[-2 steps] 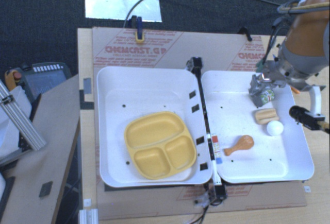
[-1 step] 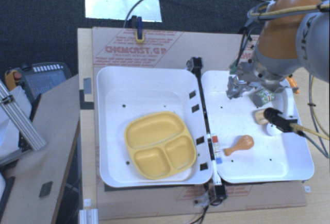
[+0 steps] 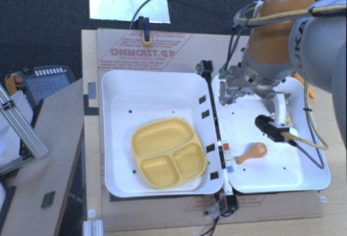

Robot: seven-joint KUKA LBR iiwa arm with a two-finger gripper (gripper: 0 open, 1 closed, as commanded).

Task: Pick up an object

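Two shallow white bins sit side by side. In the right bin point(image 3: 306, 175), near its 6 o'clock rim, lies a small tan drumstick-shaped piece point(image 3: 253, 152), about 5 o'clock from the claw point(image 3: 232, 89) and apart from it. I cannot tell whether the claw is wide or narrow. A yellow divided tray point(image 3: 168, 152) rests in the left bin point(image 3: 122, 99).

Smooth plastics over matt board and rough cloth.
The white bins point(image 3: 152, 96) look like smooth, faintly glossy plastic; the yellow divided tray point(image 3: 168, 159) is satin plastic, and the tan drumstick-shaped toy point(image 3: 251, 153) has a light sheen. The cardboard sheet point(image 3: 162, 50) is matt, the dark floor covering point(image 3: 43, 7) rough, and the arm's orange band point(image 3: 276, 23) glossy.
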